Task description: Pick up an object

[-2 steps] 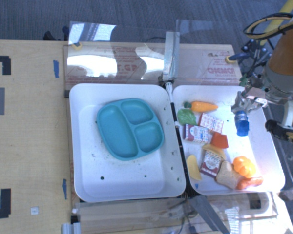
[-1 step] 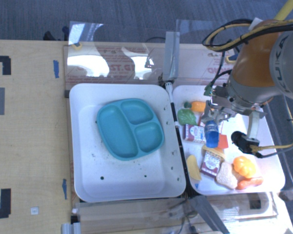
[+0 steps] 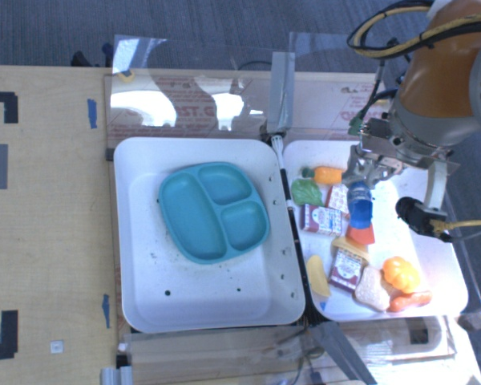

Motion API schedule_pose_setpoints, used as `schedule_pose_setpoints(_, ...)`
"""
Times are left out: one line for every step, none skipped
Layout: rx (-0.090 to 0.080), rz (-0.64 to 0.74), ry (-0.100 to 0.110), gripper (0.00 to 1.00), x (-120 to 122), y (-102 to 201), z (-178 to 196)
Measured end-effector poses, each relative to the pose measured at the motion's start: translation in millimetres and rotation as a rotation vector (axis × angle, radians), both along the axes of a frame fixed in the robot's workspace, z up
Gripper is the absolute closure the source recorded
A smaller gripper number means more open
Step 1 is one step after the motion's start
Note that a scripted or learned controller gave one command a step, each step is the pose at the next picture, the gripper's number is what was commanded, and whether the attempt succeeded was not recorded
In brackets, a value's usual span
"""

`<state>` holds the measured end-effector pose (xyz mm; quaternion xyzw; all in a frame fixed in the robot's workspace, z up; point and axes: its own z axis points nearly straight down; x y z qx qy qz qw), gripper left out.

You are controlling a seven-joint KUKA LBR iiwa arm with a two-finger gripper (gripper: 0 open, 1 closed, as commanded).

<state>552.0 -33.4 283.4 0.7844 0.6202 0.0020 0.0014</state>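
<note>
orange toy (image 3: 402, 273) in right bin (image 3: 453, 275) | end effector (image 3: 367, 175) grasping blue bottle (image 3: 359, 204)

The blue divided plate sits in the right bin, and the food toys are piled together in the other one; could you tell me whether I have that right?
Not quite: the camera view shows the blue divided plate in the left bin, not the right. The food toys are piled together in the other one, the right bin, as you said.

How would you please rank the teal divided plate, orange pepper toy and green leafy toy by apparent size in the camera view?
1. Teal divided plate, clearly largest.
2. Orange pepper toy and green leafy toy: look alike, unranked.
</note>
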Motion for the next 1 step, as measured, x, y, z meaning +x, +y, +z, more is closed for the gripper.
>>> schedule_pose_setpoints(0.0,0.044,0.01,1.0,-59.8,16.8,-49.7)
